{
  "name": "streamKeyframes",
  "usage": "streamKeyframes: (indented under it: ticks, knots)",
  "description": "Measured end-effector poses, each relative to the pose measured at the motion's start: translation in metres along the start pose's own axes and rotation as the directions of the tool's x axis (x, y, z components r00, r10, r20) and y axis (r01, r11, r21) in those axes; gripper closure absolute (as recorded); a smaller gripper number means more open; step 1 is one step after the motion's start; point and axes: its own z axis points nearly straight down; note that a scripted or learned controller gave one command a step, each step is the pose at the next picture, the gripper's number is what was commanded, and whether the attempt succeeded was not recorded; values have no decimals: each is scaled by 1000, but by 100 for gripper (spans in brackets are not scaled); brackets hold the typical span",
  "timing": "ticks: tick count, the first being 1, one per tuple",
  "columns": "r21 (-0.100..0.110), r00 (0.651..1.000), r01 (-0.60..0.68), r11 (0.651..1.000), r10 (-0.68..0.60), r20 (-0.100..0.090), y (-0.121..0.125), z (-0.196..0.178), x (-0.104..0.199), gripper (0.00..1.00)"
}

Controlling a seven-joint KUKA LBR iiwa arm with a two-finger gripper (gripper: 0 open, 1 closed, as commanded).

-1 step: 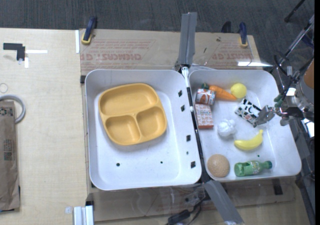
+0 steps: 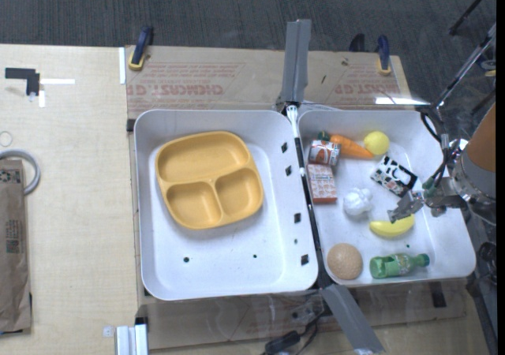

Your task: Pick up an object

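The right bin [image 2: 458, 263] holds several small objects. A yellow banana [image 2: 392, 227] lies near its right side, and my gripper [image 2: 407, 207] hangs just above the banana's upper right end, reaching in from the right. A black-and-white patterned pack [image 2: 392, 176] sits just above the gripper. A white lumpy object [image 2: 357, 202] lies to its left. A green bottle [image 2: 398, 264] and a round tan ball [image 2: 345, 261] rest along the front. An orange carrot [image 2: 352, 147], a lemon [image 2: 377, 142], a small can [image 2: 323, 152] and a red carton [image 2: 321, 184] lie at the back left.
The left bin [image 2: 229, 274] carries a yellow divided plate [image 2: 209, 180]. A grey divider [image 2: 297, 61] rises between the bins at the back. Blue clamps [image 2: 142, 47] hold the cardboard behind them. A brown paper bag [image 2: 12, 243] lies on the bench at far left.
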Motion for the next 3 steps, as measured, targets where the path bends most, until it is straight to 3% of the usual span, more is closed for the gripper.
streamKeyframes:
  ticks: [1, 2, 3]
  knots:
    - [0, 1000, 20, 1000, -20, 0, -7, 76, -28, 0]
    - [0, 995, -105, 995, 105, -1, -5, 76, 3, 0]
    - [0, 994, -108, 994, 108, 0, -5, 67, 2, 100]
